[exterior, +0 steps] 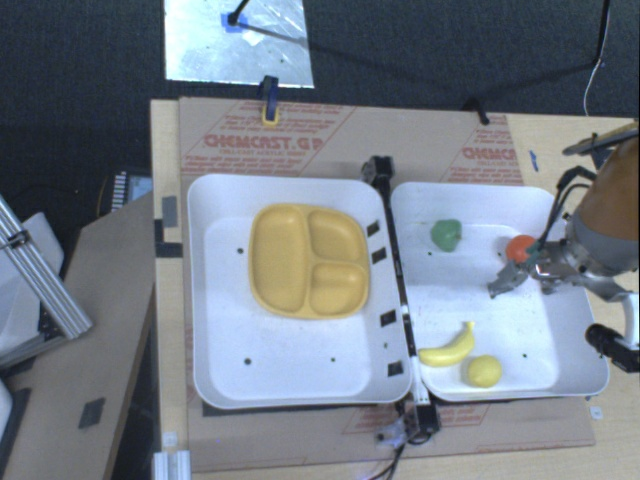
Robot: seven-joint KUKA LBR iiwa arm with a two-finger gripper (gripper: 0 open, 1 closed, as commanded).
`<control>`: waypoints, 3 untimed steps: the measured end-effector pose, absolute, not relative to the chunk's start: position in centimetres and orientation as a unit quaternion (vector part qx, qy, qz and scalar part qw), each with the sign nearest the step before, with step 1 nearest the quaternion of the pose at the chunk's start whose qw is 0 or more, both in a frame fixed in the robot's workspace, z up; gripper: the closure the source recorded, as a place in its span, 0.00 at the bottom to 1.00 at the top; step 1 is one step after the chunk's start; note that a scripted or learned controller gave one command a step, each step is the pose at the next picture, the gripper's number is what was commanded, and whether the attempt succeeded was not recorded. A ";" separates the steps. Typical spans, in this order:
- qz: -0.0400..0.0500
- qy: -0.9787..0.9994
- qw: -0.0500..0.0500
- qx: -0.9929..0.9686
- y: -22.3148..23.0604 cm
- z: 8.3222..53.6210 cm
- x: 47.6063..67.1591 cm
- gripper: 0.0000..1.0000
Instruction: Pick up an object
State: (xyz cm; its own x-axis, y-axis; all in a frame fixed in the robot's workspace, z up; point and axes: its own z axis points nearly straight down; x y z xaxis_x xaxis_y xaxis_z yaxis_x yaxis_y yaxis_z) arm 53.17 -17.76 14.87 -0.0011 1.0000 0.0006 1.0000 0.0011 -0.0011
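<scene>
In the right bin lie a green round object, an orange-red object, a yellow banana and a yellow lemon. My gripper reaches in from the right and is low over the bin's right side. It sits right beside the orange-red object, and I cannot tell whether it touches it. The banana and lemon are below and to the left of the gripper. The green object is to its left.
The left bin holds a yellow divided plate. A black-clipped divider runs between the two bins. The arm's body covers the right bin's right rim. Cardboard lies under both bins.
</scene>
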 end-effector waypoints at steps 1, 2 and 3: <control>0.000 -0.707 0.000 -0.707 -17.8 10.8 53.4 0.00; -0.001 -0.707 -0.001 -0.707 -17.9 12.0 53.5 1.00; -0.001 -0.708 -0.003 -0.706 -18.3 18.2 53.8 1.00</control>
State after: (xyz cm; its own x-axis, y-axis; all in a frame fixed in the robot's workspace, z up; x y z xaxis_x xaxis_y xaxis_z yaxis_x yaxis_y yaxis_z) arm 53.76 -18.31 18.24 -0.0033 1.0000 -0.0023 1.0000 0.0033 0.0058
